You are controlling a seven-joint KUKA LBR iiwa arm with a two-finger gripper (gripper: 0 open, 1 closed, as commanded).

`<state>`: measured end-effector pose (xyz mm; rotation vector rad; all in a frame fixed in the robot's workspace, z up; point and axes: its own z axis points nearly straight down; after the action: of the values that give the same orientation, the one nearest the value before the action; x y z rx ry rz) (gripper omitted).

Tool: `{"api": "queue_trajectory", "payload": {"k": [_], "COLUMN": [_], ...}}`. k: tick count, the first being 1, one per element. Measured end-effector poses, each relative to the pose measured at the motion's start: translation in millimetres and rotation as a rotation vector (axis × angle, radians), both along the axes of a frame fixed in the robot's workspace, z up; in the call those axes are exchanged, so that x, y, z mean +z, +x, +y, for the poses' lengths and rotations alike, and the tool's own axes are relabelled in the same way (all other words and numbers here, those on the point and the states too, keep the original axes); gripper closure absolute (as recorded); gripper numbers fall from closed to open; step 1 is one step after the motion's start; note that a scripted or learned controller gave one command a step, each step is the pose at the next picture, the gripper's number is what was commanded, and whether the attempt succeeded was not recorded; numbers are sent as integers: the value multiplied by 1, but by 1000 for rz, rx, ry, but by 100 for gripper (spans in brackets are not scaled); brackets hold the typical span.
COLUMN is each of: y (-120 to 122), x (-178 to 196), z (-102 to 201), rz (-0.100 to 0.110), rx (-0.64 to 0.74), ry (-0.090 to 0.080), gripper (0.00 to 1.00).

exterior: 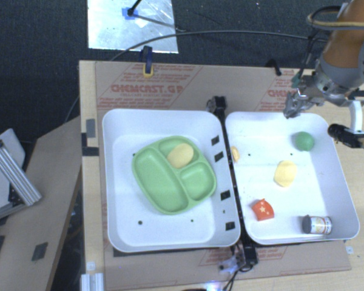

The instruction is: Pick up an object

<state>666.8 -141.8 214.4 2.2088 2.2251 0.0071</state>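
right bin (343, 180) edge: gripper (291, 109) (fingers indistinct).

Green tray (164, 190) smooth glossy plastic; white bins (127, 223) matt; jar (317, 225) metal-capped.

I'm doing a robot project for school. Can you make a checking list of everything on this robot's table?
Surface: two white bins side by side, left bin and right bin, on a cardboard sheet.
Job's things: in the right bin, a green ball, a yellow lump, a red piece and a small can lying on its side.
Clutter: a green divided tray in the left bin, with a yellow item in one compartment.
Grippers: the gripper is at the right bin's far edge, holding nothing.
Cables: a dark cable runs behind the bench.
Surroundings: dark floor, a shiny sheet.
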Motion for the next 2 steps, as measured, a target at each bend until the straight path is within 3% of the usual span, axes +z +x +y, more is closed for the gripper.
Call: {"api": "queue_trajectory", "payload": {"k": [1, 2], "y": [1, -14], "x": [38, 46], "z": [0, 49], "rz": [2, 5], "rx": [-1, 1], "ry": [0, 2], "gripper": [100, 100]}}
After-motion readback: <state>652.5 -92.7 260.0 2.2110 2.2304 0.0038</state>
